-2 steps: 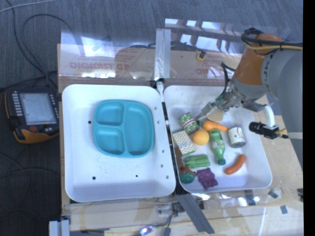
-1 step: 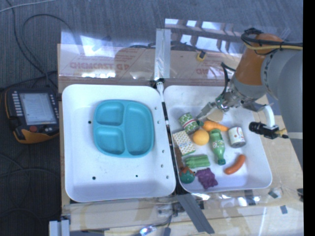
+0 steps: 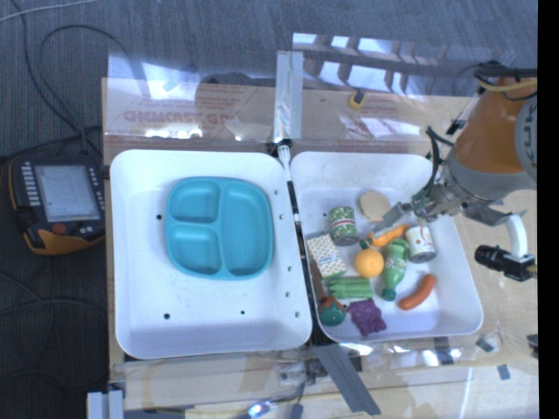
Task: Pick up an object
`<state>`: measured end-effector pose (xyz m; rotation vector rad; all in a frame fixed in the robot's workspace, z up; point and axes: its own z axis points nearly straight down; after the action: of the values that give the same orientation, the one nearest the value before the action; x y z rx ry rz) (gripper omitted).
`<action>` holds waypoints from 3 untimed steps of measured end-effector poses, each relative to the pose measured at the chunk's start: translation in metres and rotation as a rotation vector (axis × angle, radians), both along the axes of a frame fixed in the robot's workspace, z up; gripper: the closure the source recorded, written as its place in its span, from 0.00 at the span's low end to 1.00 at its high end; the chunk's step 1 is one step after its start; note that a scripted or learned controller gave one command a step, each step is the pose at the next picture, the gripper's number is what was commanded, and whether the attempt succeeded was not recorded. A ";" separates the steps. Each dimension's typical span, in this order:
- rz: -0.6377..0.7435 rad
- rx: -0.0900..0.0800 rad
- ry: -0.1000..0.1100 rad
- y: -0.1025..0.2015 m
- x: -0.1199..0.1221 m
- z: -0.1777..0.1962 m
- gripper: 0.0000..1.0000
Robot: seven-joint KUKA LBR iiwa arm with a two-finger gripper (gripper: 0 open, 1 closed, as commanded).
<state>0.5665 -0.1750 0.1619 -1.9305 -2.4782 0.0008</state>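
On a table above grey carpet, two white bins [image 3: 122, 234] sit side by side. The fingers [image 3: 417, 212], their opening impossible to judge, hover over toy food [image 3: 376, 264] heaped in the right bin.

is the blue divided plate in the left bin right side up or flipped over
Right side up. The blue divided plate lies flat in the left bin, with its three sunken compartments and raised dividers facing the camera.
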 end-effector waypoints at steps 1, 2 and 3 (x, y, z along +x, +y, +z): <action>0.070 0.001 -0.003 -0.008 -0.004 -0.050 0.00; 0.067 0.000 -0.002 -0.045 0.061 -0.040 0.00; 0.067 0.000 -0.001 -0.045 0.061 -0.040 0.00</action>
<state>0.6279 -0.2204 0.1223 -1.8471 -2.5427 0.0000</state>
